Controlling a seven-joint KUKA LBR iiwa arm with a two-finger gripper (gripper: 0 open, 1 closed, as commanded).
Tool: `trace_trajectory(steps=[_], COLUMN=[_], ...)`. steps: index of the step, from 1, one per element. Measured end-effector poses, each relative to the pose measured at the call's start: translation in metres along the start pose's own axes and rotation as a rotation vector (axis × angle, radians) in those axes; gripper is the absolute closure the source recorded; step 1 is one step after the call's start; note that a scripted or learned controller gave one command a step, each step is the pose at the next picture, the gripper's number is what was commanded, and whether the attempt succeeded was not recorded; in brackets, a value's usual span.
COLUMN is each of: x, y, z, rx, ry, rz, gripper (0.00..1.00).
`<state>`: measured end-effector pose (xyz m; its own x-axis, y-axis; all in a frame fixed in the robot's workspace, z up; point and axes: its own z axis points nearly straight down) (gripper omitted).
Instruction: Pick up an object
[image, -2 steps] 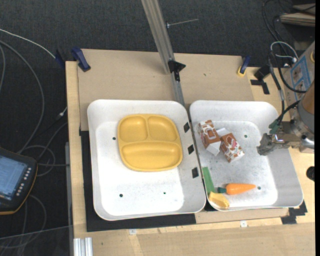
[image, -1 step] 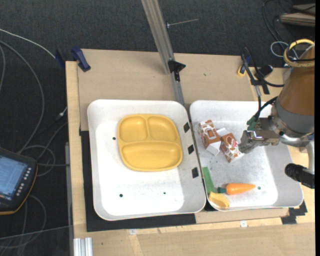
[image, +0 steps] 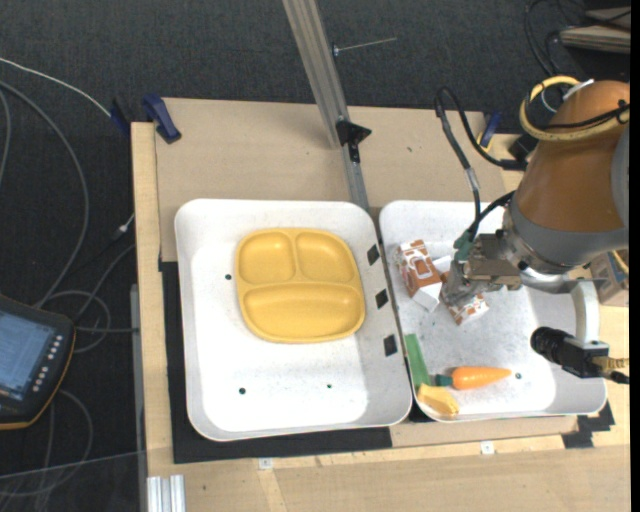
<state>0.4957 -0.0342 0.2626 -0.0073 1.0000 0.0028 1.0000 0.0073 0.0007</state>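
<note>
Hovering low over the right bin (image: 560, 400), the gripper (image: 468, 292) is sitting right above a small red-and-white carton (image: 470, 308); whether it is gripping yet, I cannot tell. Nothing is looking lifted, so closing and raising are likely remaining. A toy carrot (image: 480, 377) is lying nearby.

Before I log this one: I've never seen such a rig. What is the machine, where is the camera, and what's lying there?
A single camera looks down at a slant on a bench with two white bins. The grey and orange robot arm reaches in from the right; its gripper hangs low over the right bin, at a small carton. I cannot tell whether it holds it. Another carton, a toy carrot, a green stick and a yellow piece lie there too. The left bin holds a yellow divided plate.
</note>
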Motion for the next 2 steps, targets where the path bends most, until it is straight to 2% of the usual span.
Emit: trace_trajectory(steps=[2], x=[0.089], y=[-0.004], z=[0.014], rx=[0.005], ry=[0.000], rz=[0.002], gripper=[1.00])
